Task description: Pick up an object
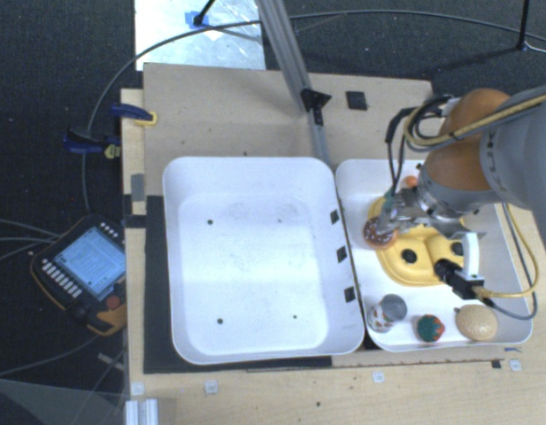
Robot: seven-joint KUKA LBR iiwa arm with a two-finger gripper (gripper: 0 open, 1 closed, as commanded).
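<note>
Nearest the camera, along the front wall of the right bin [520,330], three small things sit in a row: a grey round piece [389,309], a green and red ball [430,328] and a tan egg-shaped object [476,321]. Just behind them lies a yellow toy [412,259] with dark holes in its top, and at its left end sits a small brown ring-like object [377,231].

Reaching in from the right, the arm [511,162] has its wrist low over the yellow toy, and the pincer [392,215] sits right above or against the brown object. Whether the pincer is released or clenched cannot be told; the wrist and cables cover it.

As for progress, the approach looks done, with the tool down among the objects, but nothing is seen lifted clear of the bin floor. I judge the grasp itself and the lift remain to be done, or at least to be proven.

Room is tight here. The brown object lies close to the right bin's left wall and touches or nearly touches the yellow toy, so a sideways move risks nudging either. Straight up is the open way out. The left bin [180,264] offers wide bare floor, and the tabletop [237,113] behind both bins is mostly free apart from a slanted grey pole [286,42].
</note>
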